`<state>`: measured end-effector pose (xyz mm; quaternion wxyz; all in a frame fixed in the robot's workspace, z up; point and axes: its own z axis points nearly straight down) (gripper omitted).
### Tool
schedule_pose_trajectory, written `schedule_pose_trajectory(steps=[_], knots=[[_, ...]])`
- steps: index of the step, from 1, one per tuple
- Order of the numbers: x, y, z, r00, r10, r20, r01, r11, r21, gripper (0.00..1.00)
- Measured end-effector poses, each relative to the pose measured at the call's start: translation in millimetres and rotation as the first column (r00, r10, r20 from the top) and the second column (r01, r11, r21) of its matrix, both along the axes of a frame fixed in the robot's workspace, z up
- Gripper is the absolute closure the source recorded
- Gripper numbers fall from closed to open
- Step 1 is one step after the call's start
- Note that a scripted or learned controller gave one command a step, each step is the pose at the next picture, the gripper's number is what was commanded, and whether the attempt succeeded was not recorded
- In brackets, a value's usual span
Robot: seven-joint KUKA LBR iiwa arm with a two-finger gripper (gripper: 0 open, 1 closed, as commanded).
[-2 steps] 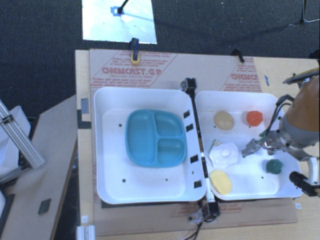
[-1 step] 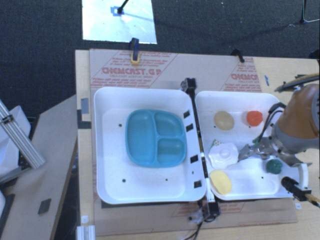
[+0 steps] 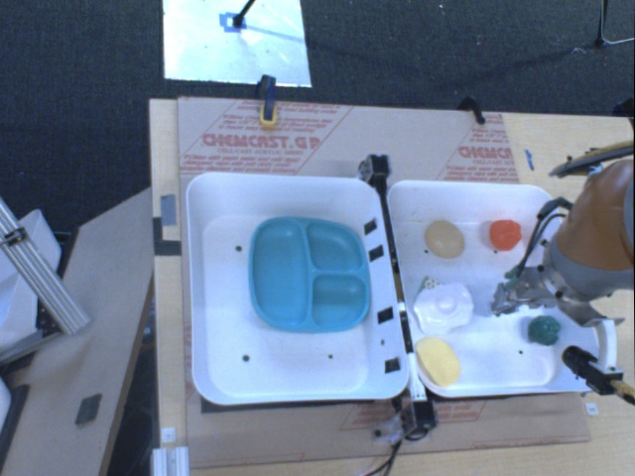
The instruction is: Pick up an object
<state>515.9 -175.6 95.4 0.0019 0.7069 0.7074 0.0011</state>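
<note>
1. Dark carpet surrounds the counter (image 3: 337, 132), which carries two white bins side by side on printed cardboard.
2. Nearest in the right bin (image 3: 476, 201) lies a yellow object (image 3: 439, 361), just beside a white object (image 3: 443, 307); a teal ball (image 3: 543, 329) sits to their right.
3. Farther back rest a tan object (image 3: 444, 238) and an orange-red object (image 3: 505, 233), well apart, so each looks reachable alone.
4. Left of these, the left bin (image 3: 213, 296) holds a blue divided tray (image 3: 306, 271).
5. Between the white object and the teal ball hangs the tool (image 3: 513, 296), low over the right bin's floor; whether it is spread or pinching anything I cannot tell.
</note>
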Motion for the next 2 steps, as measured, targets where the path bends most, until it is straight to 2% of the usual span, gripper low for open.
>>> schedule_pose_trajectory(steps=[2], knots=[[-8.2,-5.1,100.5,1.0,0.002,0.003,-0.002,1.0,-0.001,1.0]])
